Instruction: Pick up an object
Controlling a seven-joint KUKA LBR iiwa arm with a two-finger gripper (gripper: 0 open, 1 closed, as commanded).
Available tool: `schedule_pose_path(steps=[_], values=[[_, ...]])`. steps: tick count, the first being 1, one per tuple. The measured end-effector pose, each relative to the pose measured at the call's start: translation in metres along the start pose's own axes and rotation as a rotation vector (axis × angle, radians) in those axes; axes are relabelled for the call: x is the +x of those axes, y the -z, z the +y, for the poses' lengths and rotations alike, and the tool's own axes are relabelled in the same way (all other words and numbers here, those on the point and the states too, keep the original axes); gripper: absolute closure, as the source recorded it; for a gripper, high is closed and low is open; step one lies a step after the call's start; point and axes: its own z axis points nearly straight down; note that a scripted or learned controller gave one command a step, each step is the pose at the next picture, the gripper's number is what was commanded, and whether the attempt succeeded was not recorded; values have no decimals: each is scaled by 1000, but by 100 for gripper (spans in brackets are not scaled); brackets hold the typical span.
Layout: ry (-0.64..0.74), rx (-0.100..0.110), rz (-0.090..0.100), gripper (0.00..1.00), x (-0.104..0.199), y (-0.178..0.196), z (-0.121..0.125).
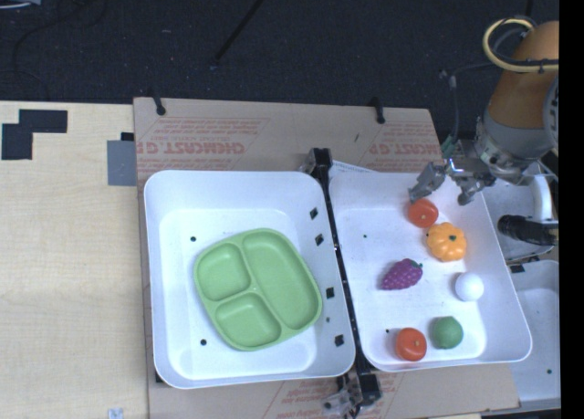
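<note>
The right bin (365, 198) holds several toy foods: a red tomato (422, 214) at the back, an orange pumpkin (447, 242) just in front of it, a purple grape bunch (401, 274), a white ball (469, 287), a green round fruit (446, 331) and a second red tomato (411, 344). My gripper (447, 183) hangs over the bin's back right corner, just behind the back tomato. Its fingers are spread apart with nothing between them.
The left bin (169, 225) carries a green divided plate (257, 288). A black clamp strip (328, 253) runs between the two bins. Brown cardboard (237, 134) lies under both bins. The arm's grey body (516, 125) rises at the right edge.
</note>
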Motion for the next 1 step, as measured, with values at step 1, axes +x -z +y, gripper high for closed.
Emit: schedule_pose_path(steps=[1], values=[[2,-13,-3,0,0,8,3]])
